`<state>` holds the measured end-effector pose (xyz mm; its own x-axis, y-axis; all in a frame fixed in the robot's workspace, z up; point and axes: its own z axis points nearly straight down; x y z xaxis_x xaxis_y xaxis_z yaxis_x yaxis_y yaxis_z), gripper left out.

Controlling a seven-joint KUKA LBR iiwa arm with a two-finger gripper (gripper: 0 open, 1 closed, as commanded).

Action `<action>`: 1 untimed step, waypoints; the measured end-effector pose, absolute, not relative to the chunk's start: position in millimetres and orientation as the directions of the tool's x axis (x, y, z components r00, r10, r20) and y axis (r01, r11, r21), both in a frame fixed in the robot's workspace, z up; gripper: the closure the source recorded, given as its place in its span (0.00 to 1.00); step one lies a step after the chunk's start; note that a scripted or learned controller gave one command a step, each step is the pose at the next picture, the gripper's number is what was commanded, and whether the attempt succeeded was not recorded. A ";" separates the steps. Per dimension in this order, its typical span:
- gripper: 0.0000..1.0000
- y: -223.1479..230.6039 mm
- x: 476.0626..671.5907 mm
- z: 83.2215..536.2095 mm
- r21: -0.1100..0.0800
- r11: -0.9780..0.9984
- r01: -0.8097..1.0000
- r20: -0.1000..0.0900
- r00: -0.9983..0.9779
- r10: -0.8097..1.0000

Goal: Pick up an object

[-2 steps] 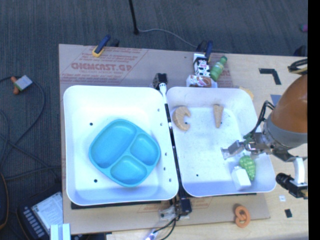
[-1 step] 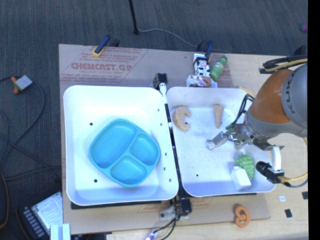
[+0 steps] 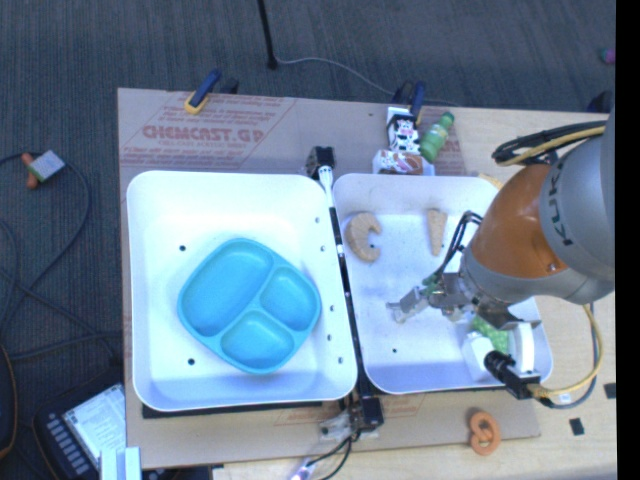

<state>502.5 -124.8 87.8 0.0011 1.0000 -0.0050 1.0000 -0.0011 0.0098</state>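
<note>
- Near, at the lower edge of the frame: a small orange ring (image 3: 484,431) lies on the worktop (image 3: 200,133) outside the bins, well apart from the arm.
- Lower right: the pincer (image 3: 412,306) is down inside the right bin (image 3: 400,368), over its bare floor at the middle. Whether it is open or closed, I cannot tell; nothing shows in it.
- Just right of it, a green-and-white item (image 3: 497,336) lies by the bin's right wall, partly under the arm (image 3: 540,238).
- Lower left: the left bin (image 3: 160,208) holds a blue tray (image 3: 250,305) with three compartments.
- Farther, toward the upper part of the right bin: a tan curved piece (image 3: 362,237) and a tan wedge (image 3: 436,228) lie flat, apart from each other and from the pincer.
- Far, past the bins at the upper middle: a green bottle (image 3: 434,136) on the worktop.
- Progress, as I judge it: the reach into the bin is made, but no object is lifted. The grasp and the lift are both left.
</note>
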 end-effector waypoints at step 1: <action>0.00 -96.7 486.8 87.8 0.012 -0.002 1.000 -0.007 0.002 1.000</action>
